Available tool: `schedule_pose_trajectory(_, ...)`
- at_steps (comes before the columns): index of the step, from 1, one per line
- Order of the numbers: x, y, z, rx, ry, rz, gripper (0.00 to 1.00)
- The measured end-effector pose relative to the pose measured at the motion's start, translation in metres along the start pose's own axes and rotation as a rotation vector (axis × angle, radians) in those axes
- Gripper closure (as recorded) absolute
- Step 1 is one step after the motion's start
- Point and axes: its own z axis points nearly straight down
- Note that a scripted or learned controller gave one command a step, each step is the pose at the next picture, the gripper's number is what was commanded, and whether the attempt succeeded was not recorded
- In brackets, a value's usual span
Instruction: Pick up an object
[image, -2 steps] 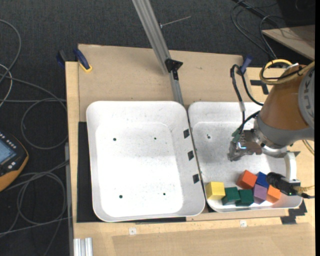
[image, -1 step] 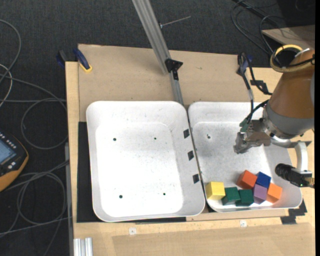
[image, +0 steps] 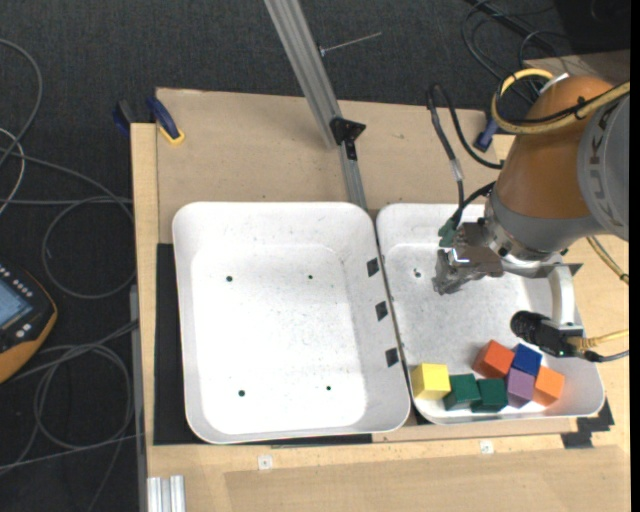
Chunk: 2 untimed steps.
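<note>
Several small blocks lie along the front edge of the right bin (image: 420, 240): a yellow block (image: 432, 379), two green blocks (image: 476, 392), an orange-red block (image: 494, 358), a blue block (image: 527, 357), a purple block (image: 521, 383) and an orange block (image: 549, 384). My gripper (image: 452, 272) hangs over the middle of the right bin, well behind the blocks and above the floor. Nothing shows between its fingers, which look close together.
The left bin (image: 190, 235) stands beside the right one, parted by a rim with black clips (image: 380, 310). A slanted metal pole (image: 320, 90) rises behind the bins. A black fitting (image: 535, 330) sits at the right bin's right side. Cables lie on the floor at left.
</note>
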Motion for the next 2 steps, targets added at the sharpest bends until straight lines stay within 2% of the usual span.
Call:
schedule_pose_trajectory(1, 0.06, 0.021, 0.004, 0.002, 0.001, -0.001, 1.0)
schedule_pose_trajectory(2, 0.109, 0.031, 0.007, 0.001, 0.0, 0.001, 1.0)
